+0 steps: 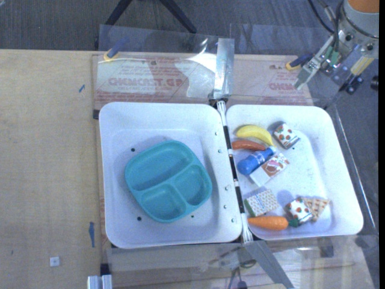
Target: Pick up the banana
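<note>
The gripper (pixel 310 65) is hovering at two o'clock, beyond the right bin (pixel 343 161), carrying nothing. The banana (pixel 252 132) is lying at the bin's ten o'clock, touching a red sausage (pixel 248 144); a descent may be snagging both.

The banana (pixel 254 132) is yellow, and the sausage (pixel 248 144) touching it is red-orange. Next to them the bottle (pixel 254 161) is blue. Farthest from the end effector (pixel 317 62), the carrot (pixel 268 223) is orange with a green tip. The sectioned plate (pixel 168 180) is teal, both bins (pixel 114 161) are white, and the worktop (pixel 42 161) is pale tan.
</note>
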You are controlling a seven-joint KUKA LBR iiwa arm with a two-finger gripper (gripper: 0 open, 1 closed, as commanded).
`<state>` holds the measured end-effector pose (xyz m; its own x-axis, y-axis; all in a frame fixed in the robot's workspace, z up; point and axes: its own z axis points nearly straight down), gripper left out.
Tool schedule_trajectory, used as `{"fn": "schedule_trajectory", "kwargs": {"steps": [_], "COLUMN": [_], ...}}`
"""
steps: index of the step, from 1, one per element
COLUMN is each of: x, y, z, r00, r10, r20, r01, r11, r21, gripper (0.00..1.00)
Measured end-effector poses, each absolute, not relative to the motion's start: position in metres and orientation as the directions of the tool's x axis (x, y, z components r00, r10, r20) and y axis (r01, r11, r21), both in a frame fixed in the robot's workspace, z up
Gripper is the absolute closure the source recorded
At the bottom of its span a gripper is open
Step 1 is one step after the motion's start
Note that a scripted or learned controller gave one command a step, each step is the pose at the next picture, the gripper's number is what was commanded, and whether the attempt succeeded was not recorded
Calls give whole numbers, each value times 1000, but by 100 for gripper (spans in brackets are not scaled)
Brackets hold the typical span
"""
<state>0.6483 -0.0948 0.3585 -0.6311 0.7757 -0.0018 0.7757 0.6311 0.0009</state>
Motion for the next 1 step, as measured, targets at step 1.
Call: {"fn": "schedule_trajectory", "kwargs": {"steps": [1], "x": [638], "y": [-147], "z": [339], "r00": [-816], "r10": [578], "r20": [-2], "r01": [578], "r11": [816], "r21": [1], "gripper": [100]}}
